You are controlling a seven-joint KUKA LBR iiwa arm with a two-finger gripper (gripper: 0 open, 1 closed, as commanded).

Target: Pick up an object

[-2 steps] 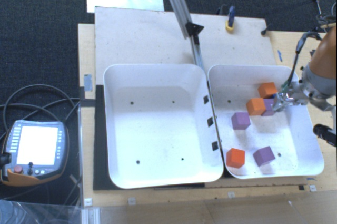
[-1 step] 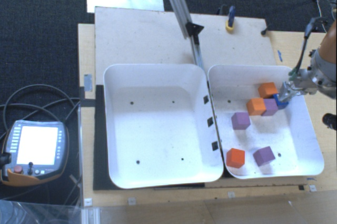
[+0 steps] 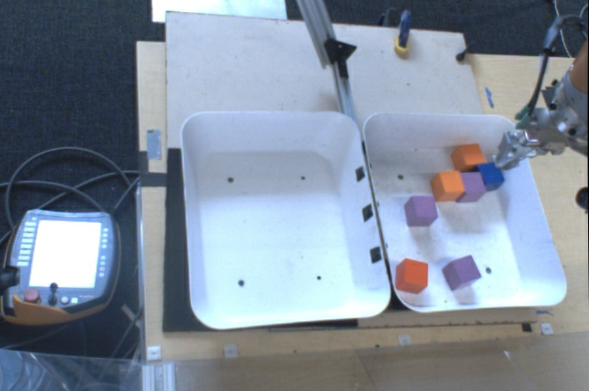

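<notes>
We're hovering the gripper (image 3: 509,150) just over the blue cube (image 3: 491,176) at the right bin's (image 3: 543,224) far side, jaw state unreadable, so let's centre squarely, clear of the purple neighbour (image 3: 472,186).

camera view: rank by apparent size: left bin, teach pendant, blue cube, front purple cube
1. left bin
2. teach pendant
3. front purple cube
4. blue cube, though the tool partly covers it, so its full size is unsure.
</notes>
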